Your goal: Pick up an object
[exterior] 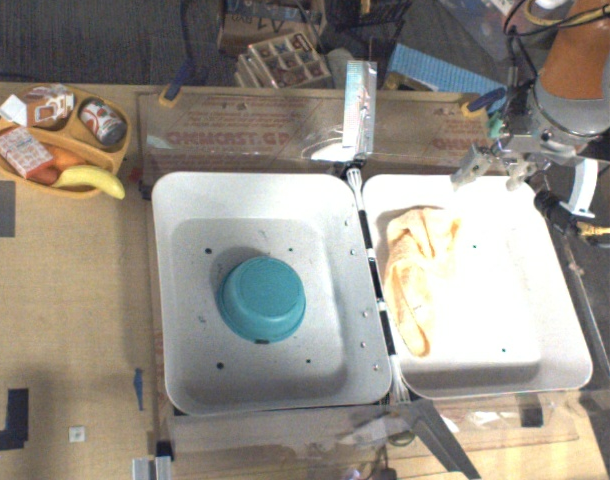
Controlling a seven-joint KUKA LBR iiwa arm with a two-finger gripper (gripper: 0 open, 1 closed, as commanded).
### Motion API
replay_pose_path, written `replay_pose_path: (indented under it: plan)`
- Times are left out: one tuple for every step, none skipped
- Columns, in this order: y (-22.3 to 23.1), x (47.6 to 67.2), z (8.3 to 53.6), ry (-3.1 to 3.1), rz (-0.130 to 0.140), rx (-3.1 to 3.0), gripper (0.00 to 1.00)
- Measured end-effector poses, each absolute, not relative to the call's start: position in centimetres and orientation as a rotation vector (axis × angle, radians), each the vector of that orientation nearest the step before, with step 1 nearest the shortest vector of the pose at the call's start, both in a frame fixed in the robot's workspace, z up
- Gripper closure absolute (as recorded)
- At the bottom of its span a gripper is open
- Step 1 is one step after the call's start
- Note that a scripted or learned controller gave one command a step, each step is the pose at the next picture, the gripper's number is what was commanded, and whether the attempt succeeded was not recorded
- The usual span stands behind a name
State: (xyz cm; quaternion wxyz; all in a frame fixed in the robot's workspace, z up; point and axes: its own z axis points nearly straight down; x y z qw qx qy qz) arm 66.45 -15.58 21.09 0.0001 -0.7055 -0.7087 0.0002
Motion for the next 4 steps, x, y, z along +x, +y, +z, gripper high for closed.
replay_pose_path:
  plan:
    - [-14.5, 66.9, 9.8, -2.400, -0.006, -2.040, 0.00]
    - [-14.4, 67.1, 10.9, -2.404, -0.009, -2.039, 1.00]
    - [-12.5, 67.1, 9.4, -2.370, -0.008, -2.083, 1.00]
    - [-6.2, 66.8, 18.5, -2.491, -0.001, -1.918, 1.00]
